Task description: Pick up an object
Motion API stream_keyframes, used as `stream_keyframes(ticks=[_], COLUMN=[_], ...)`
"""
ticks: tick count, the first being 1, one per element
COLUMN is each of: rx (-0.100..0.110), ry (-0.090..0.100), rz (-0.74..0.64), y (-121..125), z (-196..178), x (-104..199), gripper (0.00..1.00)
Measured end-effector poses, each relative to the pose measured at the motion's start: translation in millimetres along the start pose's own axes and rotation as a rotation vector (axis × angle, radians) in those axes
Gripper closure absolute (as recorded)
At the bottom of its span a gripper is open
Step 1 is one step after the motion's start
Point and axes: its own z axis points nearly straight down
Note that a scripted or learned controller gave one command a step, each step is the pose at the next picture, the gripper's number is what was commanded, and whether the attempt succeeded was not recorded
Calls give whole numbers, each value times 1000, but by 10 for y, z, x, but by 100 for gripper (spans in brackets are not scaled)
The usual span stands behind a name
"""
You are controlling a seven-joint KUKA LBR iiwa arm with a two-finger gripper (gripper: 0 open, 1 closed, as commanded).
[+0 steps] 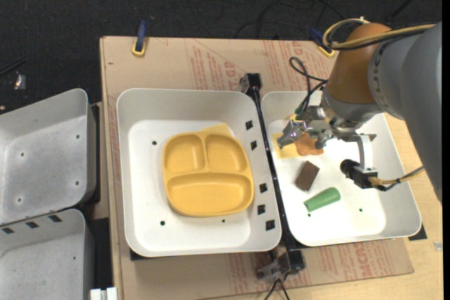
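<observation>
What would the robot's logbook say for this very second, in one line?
arm: over right bin | gripper: at orange object | brown block, green cylinder: untouched | yellow tray: left bin

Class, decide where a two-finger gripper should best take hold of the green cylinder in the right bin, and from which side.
Grip the green cylinder at mid-length, from above, fingers across its narrow width. It lies flat and slanted, apart from the brown block.

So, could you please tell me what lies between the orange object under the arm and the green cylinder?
In the camera view, a brown block lies between the orange object and the green cylinder.
</observation>
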Motion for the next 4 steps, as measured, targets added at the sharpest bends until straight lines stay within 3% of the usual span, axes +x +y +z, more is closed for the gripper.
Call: stream_keyframes(ticks=[1, 2, 4], rx=[-5, -10, -10], ry=[-1, -3, -2], rz=[-1, 0, -1], y=[7, 22, -11], z=[131, 8, -1120], x=[3, -5, -45], gripper=[0, 100, 100])
